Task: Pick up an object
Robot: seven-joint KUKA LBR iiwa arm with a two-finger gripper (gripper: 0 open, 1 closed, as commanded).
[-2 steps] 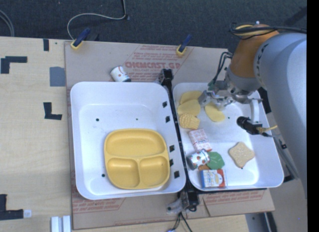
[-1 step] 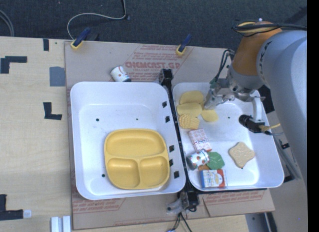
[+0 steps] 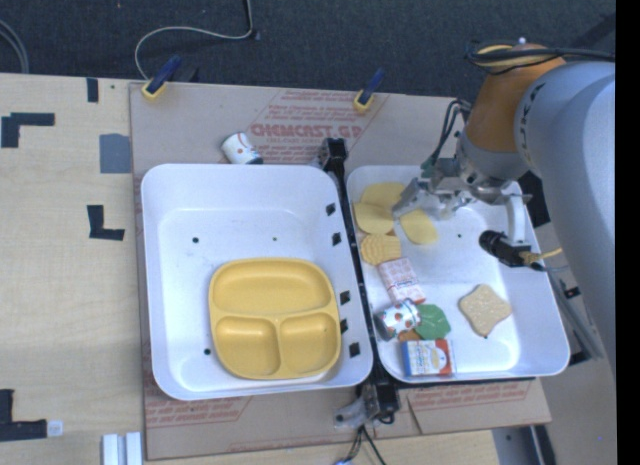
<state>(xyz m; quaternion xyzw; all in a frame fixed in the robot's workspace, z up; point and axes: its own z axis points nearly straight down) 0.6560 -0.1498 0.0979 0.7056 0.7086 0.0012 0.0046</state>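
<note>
The gripper [image 3: 415,203] hangs over the far end of the right bin [image 3: 540,353], I cannot tell how its fingers are set, and the yellow chip [image 3: 420,230] just under it looks thin, light and stiff, so grab its edges.

Pincer [image 3: 420,201] fingers' spread blurred; arm [image 3: 570,133] cut off at right edge.

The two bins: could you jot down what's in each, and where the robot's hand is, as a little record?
left bin: yellow divided tray
right bin: yellow flat pieces, toast-like slice, small can, green item, small packets
gripper: over the right bin's far end, above the yellow pieces
held: nothing visibly
</note>
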